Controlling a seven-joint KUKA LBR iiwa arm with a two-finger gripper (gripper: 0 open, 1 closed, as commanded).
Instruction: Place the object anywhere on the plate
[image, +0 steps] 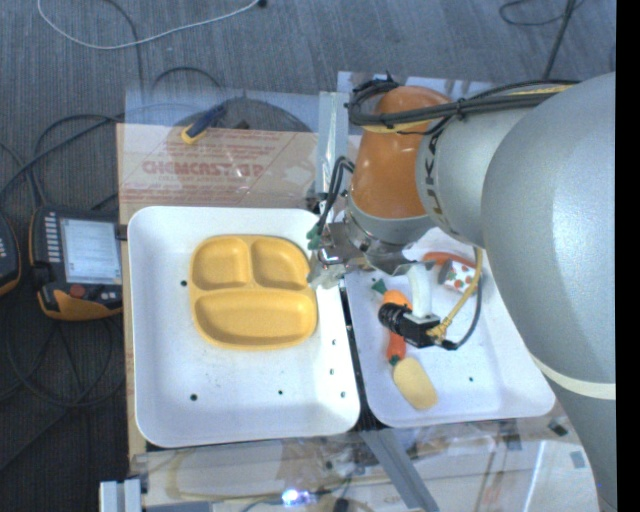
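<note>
Yellow plate (250, 290) sits in the left bin (200, 395), nearer its far edge, and all three compartments look bare, so nothing's been delivered yet. The gripper (326, 262) hangs over the seam between the two bins, just beside the plate's right edge. Honestly can't tell if it's spread or pinching something, since the wrist blocks most of it.

Candidates for the object are in the right bin (490, 385): a pale yellow lump (415, 385) near the front edge, an orange piece (396, 299) mid-bin, and a red-and-white thing (455, 272) further back. I'd say the whole placing is left to do.
</note>
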